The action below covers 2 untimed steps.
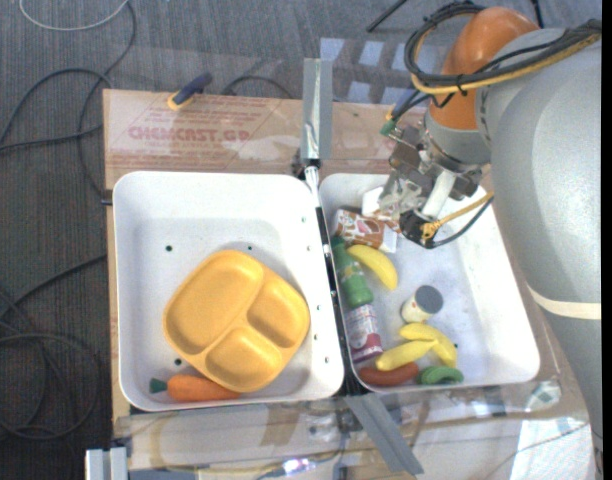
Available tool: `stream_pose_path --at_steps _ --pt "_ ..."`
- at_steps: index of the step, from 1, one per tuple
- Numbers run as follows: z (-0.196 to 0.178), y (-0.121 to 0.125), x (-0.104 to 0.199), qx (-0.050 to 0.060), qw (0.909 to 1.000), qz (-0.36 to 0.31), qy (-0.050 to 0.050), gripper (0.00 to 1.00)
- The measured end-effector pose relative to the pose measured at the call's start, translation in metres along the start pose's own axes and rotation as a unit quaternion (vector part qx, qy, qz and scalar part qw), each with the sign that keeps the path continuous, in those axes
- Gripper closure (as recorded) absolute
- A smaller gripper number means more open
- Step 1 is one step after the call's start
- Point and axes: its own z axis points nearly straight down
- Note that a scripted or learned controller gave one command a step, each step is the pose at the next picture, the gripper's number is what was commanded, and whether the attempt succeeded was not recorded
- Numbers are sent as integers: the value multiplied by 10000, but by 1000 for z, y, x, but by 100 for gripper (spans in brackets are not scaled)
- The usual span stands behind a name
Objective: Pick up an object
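Note:
My gripper hangs over the far part of the right bin, just right of and above a brown and red packet. Whether it touches the packet is unclear. Below the packet a yellow banana lies beside a green bottle and a red-labelled bottle. Toward the bin's front sit a grey disc, two more yellow bananas, a red sausage-like toy and a green piece.
The left bin holds a yellow divided tray and an orange carrot at its front edge. A metal divider runs between the bins. Cables loop off the arm's wrist.

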Motion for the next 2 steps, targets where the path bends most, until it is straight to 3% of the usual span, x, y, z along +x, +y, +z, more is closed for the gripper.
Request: stream_pose_path --at_steps 1,2 --pt "16 -6 -13 9 9856 -1692 -3 100" --pt "16 -6 -13 7 9856 -1693 -4 0"
